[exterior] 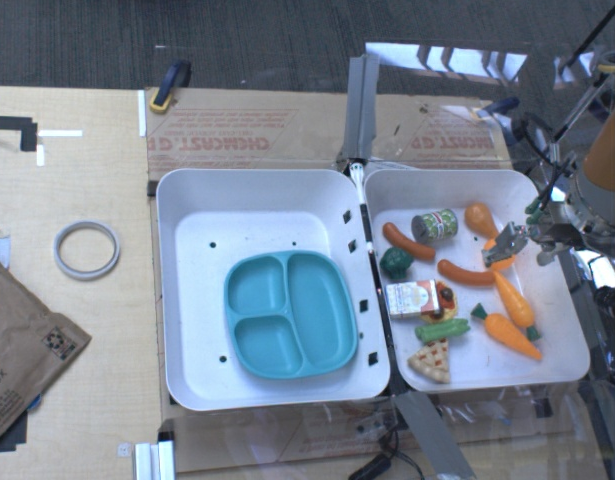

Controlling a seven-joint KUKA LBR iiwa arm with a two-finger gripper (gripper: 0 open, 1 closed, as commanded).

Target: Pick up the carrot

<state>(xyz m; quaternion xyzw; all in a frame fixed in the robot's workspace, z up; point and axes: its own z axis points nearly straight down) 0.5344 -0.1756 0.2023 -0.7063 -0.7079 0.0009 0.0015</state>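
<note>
**Desk:** What's closest to the camera?

**Operator:** A toy pizza slice (432,361), at the near edge of the right bin (577,353). It lies well towards the camera from the fingers and off to their left in the view.

**Desk:** And the fingers?

**Operator:** I see the gripper (525,248) over the right side of that bin, with its two fingers (502,245) spread fairly wide. Nothing sits between them, so I'm holding nothing. I can't tell whether either tip touches the bin floor.

**Desk:** Where's the carrot?

**Operator:** I count two. The leafy carrot (511,336) lies flat, on the camera side of the fingers and apart from them, with its green end pointing to the view's left. The plain carrot (514,301) lies between it and the fingers. Its upper end comes just below the left-hand fingertip, but I can't say they touch.

**Desk:** Anything else close in?

**Operator:** A sausage (465,273) lies just left of that same fingertip. A small can (434,226) is further left. The teal tray (287,313) sits in the left bin (187,268), well away from the fingers.
</note>
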